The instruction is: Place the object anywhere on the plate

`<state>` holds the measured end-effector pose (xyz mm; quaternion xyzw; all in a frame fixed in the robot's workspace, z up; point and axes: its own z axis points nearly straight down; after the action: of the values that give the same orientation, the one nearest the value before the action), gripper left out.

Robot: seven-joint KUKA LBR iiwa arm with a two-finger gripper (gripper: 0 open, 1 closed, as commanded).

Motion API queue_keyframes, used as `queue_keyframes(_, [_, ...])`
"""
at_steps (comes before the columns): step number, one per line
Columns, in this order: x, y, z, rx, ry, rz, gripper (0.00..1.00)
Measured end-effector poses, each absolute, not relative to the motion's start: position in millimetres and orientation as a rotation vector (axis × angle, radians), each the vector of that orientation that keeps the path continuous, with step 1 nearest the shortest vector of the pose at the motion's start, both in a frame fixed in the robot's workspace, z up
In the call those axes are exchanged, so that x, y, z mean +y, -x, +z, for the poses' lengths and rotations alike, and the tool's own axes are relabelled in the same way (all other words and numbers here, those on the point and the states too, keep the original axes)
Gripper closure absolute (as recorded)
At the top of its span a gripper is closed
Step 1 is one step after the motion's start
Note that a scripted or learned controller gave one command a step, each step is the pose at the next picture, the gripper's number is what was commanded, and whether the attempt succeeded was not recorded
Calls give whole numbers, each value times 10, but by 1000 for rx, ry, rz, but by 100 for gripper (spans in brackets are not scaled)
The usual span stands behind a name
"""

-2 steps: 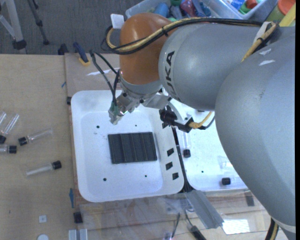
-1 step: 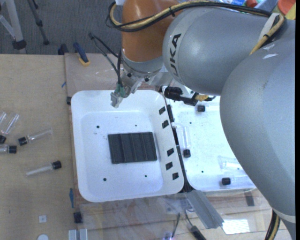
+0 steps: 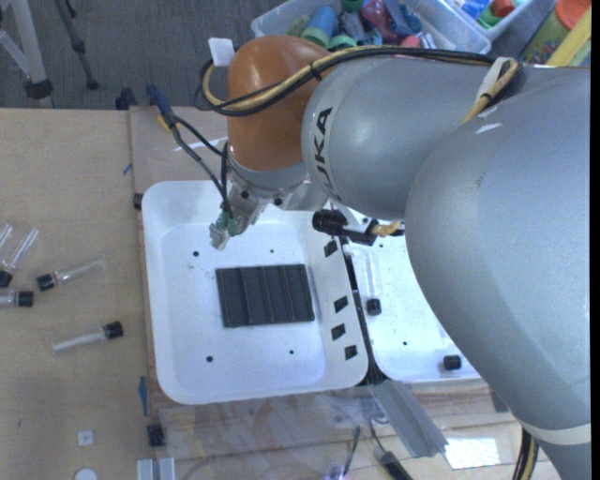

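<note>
A dark ribbed rectangular plate (image 3: 265, 294) lies flat in the middle of the left white bin (image 3: 178, 366). My gripper (image 3: 221, 232) hangs over the bin's far left part, just above and left of the plate's far left corner. Its fingers are pressed close together on a small greenish object (image 3: 225, 224), which is mostly hidden by them. The gripper and the object stand apart from the plate. The big grey arm with its orange band (image 3: 267, 103) covers the upper right of the view.
The right bin (image 3: 412, 361) holds two small black pieces (image 3: 373, 306) (image 3: 451, 362). Clear vials with black caps (image 3: 86, 336) lie on the bench left of the bins. A crate of coloured toys (image 3: 375, 23) stands at the back.
</note>
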<state>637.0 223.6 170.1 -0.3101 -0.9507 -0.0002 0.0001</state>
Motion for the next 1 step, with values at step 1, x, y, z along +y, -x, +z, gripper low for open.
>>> queue_keyframes(1, [2247,-5317,2135,-3093,538,0,100])
